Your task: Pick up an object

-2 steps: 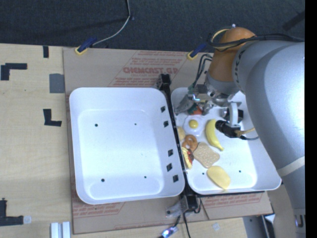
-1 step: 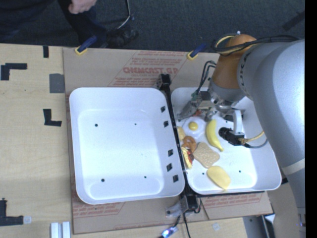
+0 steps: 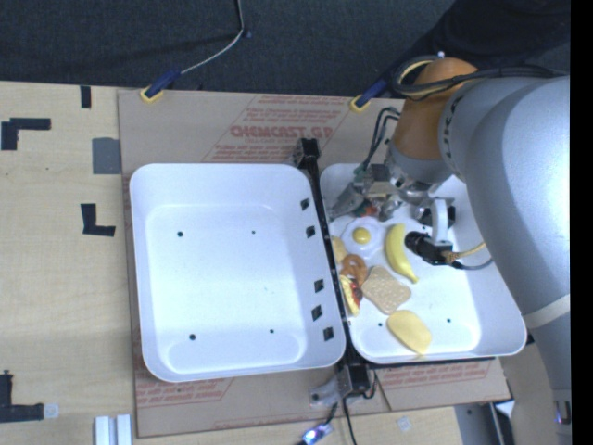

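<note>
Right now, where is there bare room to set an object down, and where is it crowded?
Free: the left bin's whole floor. In the right bin, a bare strip right of the banana and cracker. Crowded: its left half, where the gripper hangs over the toy food.

Bulky grey arm (image 3: 519, 184); orange band (image 3: 422, 119) above wrist; black cables looped alongside; metallic gripper (image 3: 375, 202) hardware, black fittings.
</note>
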Robot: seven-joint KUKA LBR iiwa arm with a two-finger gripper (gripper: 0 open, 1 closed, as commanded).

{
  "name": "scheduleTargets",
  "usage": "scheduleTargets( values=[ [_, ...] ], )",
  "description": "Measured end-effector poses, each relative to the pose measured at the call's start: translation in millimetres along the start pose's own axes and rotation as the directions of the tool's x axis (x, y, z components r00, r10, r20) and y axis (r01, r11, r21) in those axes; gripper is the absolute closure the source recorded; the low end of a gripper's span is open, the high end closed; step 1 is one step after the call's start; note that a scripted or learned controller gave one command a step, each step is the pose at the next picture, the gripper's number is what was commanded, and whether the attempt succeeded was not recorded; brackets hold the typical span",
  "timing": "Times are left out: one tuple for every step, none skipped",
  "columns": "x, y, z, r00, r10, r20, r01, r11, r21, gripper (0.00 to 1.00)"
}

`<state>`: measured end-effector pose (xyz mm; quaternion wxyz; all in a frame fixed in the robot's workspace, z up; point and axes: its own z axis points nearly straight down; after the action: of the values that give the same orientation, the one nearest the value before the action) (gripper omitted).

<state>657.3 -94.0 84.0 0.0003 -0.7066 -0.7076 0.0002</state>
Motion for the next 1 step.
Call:
scheduleTargets(
  values=[
    [-4.0,11.2,-0.1,1.000,-0.001,0.000,0.001,1.000,0.000,0.00]
  ],
)
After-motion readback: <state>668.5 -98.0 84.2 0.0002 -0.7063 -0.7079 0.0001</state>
